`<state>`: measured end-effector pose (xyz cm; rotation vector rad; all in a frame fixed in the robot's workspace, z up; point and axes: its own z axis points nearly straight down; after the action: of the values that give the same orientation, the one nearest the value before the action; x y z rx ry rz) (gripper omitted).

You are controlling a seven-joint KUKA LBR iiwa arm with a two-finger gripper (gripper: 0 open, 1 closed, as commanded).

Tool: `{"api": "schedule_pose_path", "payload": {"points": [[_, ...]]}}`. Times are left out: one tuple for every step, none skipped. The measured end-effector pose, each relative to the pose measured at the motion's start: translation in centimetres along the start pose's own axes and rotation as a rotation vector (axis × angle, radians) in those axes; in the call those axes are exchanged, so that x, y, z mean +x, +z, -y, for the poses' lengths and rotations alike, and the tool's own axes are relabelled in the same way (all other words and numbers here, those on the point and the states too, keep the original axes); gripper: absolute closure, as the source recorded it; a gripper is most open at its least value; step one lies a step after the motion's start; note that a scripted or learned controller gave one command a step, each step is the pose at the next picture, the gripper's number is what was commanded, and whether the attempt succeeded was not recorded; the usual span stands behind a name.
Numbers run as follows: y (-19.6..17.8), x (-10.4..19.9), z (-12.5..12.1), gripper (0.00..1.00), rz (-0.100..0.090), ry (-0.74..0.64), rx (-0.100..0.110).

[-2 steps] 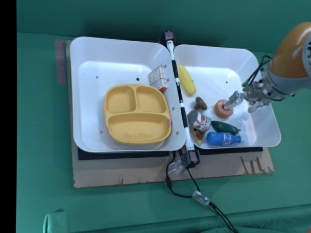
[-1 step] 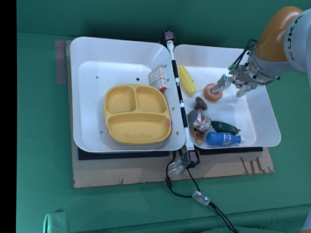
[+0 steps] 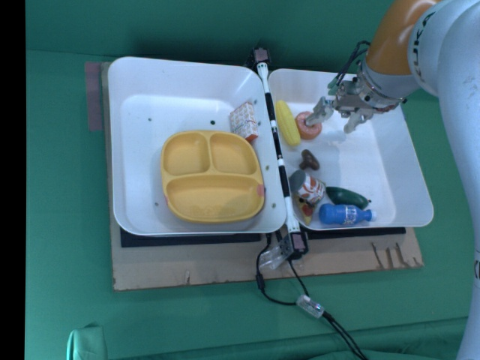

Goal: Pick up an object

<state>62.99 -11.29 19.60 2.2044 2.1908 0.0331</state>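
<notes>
My gripper [image 3: 336, 118] hangs over the back of the right bin [image 3: 390, 163], open, its two fingers spread with nothing between them. Its left finger [image 3: 321, 112] is just above and right of an orange round object [image 3: 307, 126]. A yellow corn cob [image 3: 286, 123] lies left of that, along the bin's left wall. Lower in the same bin are a small brown piece [image 3: 309, 158], a printed can [image 3: 308, 187], a dark green vegetable [image 3: 347, 196] and a blue bottle [image 3: 344, 214].
The left bin [image 3: 142, 103] holds a yellow divided plate [image 3: 213, 177] and a small printed box [image 3: 244, 119] by its right wall. A black-and-white bar [image 3: 273, 137] runs between the bins. Cables [image 3: 300, 295] trail off the front of the cardboard base.
</notes>
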Motion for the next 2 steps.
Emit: {"api": "schedule_pose_path", "payload": {"points": [[0.5, 0.9, -5.4, 0.00, -0.006, -0.007, 0.062], [-1.4, 0.9, -5.7, 1.00, -0.008, -0.002, 0.059]]}}
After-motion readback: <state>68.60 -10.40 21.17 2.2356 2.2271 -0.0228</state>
